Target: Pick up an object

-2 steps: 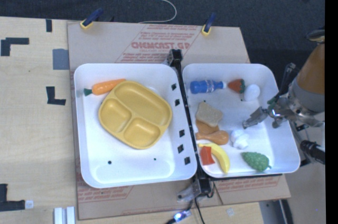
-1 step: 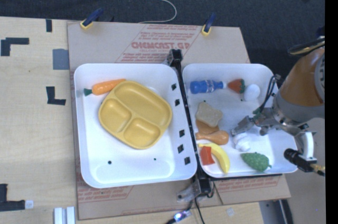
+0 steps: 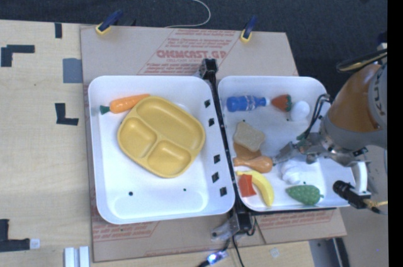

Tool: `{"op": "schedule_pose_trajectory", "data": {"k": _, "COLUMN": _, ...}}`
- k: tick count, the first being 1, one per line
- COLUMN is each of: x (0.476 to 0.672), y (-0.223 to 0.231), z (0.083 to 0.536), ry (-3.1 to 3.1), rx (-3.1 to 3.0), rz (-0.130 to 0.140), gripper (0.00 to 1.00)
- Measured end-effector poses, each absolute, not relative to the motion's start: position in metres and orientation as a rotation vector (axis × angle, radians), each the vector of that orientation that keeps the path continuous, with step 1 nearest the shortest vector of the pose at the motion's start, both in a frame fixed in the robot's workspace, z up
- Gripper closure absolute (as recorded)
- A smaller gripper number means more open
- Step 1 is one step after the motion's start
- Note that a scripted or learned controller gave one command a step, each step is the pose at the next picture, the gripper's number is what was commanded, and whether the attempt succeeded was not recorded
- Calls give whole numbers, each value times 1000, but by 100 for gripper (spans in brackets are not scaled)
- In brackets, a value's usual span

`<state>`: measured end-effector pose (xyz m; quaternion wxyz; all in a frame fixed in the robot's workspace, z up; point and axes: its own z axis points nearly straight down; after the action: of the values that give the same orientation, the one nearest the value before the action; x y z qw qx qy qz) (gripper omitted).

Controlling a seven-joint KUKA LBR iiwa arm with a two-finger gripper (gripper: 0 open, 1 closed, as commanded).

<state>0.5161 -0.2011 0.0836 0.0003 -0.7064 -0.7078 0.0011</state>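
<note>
My gripper (image 3: 293,152) reaches into the right bin (image 3: 271,81) from the right, low over its middle. Just left of it lie a brown bread slice (image 3: 250,136) and a tan drumstick (image 3: 255,163). A white lumpy object (image 3: 291,174) sits right below the gripper. At the bin's front are a yellow banana (image 3: 264,187), a red piece (image 3: 246,184) and a green leafy item (image 3: 305,194). Along the back lie a blue bottle (image 3: 246,102), a red-orange piece (image 3: 281,102) and a white ball (image 3: 300,110). Nothing shows held.
The left bin (image 3: 101,133) holds a yellow divided plate (image 3: 161,135) and an orange carrot (image 3: 126,103) at its back left. The arm's orange band (image 3: 354,105) and a black part (image 3: 350,191) overhang the right bin's right rim. A divider (image 3: 217,133) separates the bins.
</note>
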Motion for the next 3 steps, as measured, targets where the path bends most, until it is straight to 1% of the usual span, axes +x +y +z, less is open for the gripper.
{"op": "schedule_pose_trajectory", "data": {"k": 1, "x": 517, "y": -201, "z": 95, "ry": -2225, "rx": -2221, "rz": 1, "gripper": 100}}
{"op": "schedule_pose_trajectory", "data": {"k": 2, "x": 517, "y": -203, "z": 158, "ry": -2226, "rx": -2223, "rz": -3, "gripper": 100}}
{"op": "schedule_pose_trajectory", "data": {"k": 3, "x": 526, "y": -209, "z": 211, "ry": -2227, "rx": -2223, "rz": -3, "gripper": 100}}
